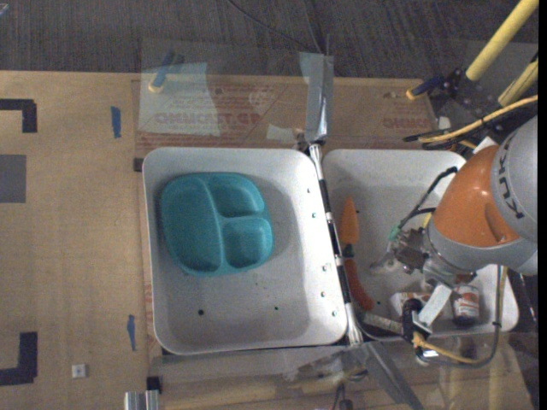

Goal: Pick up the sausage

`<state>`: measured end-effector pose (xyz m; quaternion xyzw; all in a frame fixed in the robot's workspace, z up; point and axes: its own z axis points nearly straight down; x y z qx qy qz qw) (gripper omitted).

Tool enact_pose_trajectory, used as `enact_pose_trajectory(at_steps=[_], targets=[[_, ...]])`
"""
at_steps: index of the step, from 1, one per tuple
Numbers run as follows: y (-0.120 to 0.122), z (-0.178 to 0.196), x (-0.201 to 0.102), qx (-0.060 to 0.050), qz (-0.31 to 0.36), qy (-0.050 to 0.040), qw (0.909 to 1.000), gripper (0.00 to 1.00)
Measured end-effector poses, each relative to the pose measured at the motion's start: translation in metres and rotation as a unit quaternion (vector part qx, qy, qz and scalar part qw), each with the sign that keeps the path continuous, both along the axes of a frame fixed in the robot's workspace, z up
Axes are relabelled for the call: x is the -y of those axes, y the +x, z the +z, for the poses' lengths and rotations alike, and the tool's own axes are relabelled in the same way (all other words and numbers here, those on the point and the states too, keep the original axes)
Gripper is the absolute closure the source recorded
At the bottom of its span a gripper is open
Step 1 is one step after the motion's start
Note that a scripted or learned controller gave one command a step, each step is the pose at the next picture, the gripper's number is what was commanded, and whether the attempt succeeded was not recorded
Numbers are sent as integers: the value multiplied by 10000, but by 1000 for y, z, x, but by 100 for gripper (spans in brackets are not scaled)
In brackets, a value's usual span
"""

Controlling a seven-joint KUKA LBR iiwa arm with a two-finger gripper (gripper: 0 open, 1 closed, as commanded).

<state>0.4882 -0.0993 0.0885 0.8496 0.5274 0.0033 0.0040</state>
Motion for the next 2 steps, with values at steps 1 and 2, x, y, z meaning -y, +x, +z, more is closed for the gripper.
enact_pose_trajectory(at_steps=[1, 2], targets=[[29, 0, -1, -22, -163, 11, 9999, 0], [41, -1, -4, -24, -581, 12, 9983, 0]])
